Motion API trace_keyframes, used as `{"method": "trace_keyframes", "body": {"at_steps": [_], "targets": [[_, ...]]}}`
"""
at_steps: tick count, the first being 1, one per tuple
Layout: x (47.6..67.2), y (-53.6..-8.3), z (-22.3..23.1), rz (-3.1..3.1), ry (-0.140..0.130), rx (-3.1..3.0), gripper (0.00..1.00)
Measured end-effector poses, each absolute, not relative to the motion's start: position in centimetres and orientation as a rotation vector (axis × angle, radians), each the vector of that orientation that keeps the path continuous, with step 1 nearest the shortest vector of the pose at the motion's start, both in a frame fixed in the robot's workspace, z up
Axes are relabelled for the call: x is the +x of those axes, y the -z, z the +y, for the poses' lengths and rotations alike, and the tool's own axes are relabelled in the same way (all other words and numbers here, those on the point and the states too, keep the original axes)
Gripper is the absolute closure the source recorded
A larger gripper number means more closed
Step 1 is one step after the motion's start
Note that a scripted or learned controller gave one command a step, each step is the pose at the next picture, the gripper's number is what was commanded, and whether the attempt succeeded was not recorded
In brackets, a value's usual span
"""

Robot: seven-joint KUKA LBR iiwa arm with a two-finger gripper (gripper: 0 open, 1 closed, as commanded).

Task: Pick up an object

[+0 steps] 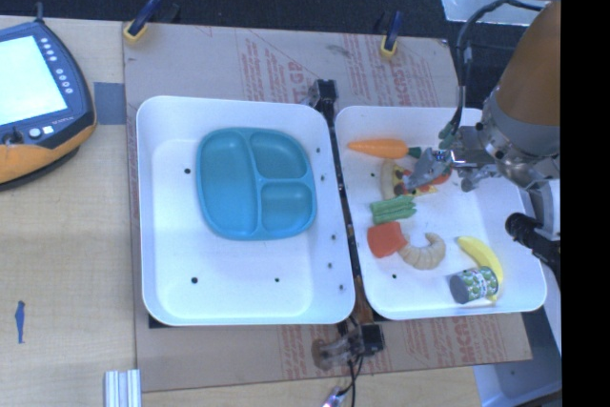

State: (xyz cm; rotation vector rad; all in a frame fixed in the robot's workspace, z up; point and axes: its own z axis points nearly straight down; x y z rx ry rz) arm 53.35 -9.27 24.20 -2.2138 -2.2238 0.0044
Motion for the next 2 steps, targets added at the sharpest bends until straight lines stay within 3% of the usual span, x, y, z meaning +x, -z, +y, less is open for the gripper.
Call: {"method": "trace_keyframes", "body": {"at_steps": [1,2], "targets": [[56.4,-9.3,-12.5,-2.227,-0.002,-2.216,0.0],[62.3,-9.2,-11.8,-2.225,-0.003,-2.216,0.0]]}}
